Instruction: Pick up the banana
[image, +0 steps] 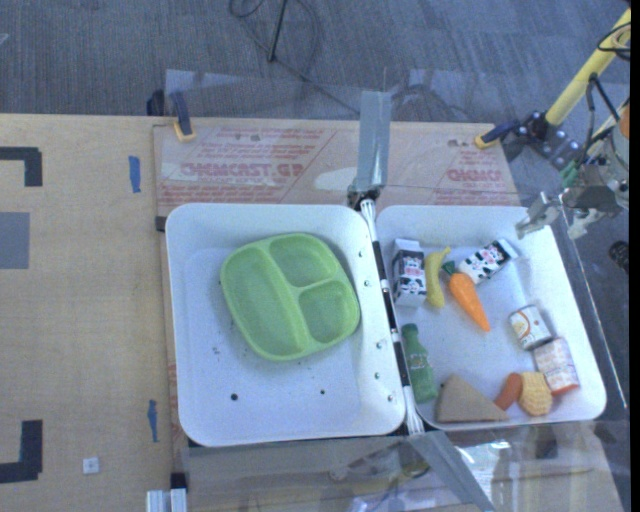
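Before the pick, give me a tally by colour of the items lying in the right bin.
Yellow: 1, the banana
Orange: 2, the carrot and a small orange piece
Green: 1, the bottle
Black and white: 2, the cartons
White-labelled: 2, the cans
Tan: 2, the wedge and the cracker-like piece
Total: 10

Gripper (545, 212) at upper right
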